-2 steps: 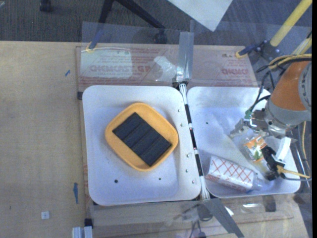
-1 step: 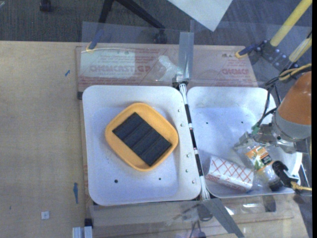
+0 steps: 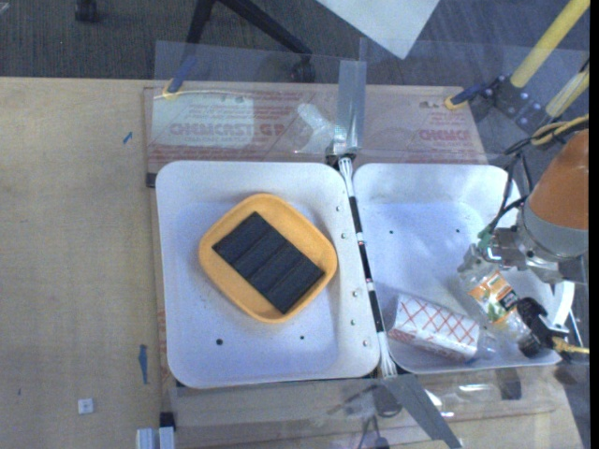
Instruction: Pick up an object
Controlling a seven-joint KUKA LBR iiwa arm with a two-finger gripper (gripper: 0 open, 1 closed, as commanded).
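Across the pale wooden bench two shallow white bins are sitting side by side, and a chair base is showing on the dark floor behind. I'm watching the grey arm reaching in from the right and hanging low over the near right corner of the right bin. Its gripper is hovering right at a small crinkly packet with orange and green on it, which is lying on the bin floor by the right wall. From where I'm standing I cannot tell whether the gripper is set wide or narrow, nor whether it is touching the packet or just above it. I'm judging this to be the grasp attempt itself, with the packet as the likely target. The next move is calling for a firm closure on that slippery wrapping and then a straight lift, so the packet is not sliding out. Just beside the packet, toward the bin's front edge, a box with a red lattice print is lying flat. The left bin is holding a yellow dish, turned cornerwise, with a black ribbed slab resting on it, well apart from the arm.
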